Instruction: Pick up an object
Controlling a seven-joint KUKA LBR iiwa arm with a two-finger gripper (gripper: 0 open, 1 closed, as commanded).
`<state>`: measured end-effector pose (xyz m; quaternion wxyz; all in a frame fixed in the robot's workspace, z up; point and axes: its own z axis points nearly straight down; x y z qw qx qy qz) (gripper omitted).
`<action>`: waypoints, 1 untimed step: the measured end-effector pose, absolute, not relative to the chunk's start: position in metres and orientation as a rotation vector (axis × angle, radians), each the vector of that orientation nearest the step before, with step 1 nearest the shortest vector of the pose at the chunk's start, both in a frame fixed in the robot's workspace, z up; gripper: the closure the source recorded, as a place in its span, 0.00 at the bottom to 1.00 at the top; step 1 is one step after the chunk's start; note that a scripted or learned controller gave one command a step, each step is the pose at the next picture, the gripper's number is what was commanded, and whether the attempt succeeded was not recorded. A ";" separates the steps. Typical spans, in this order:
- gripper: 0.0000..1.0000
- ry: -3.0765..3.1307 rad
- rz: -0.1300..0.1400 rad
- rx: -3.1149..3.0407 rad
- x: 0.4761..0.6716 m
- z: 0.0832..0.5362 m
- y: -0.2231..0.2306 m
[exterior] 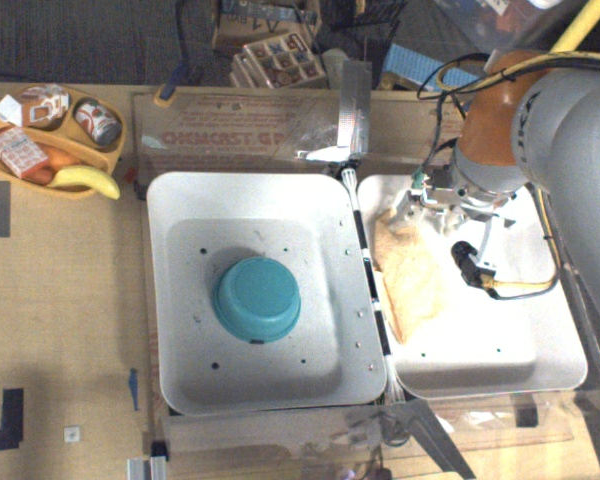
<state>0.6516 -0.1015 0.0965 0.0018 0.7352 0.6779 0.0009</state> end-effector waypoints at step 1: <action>0.00 2.137 0.001 2.300 0.633 0.173 -0.162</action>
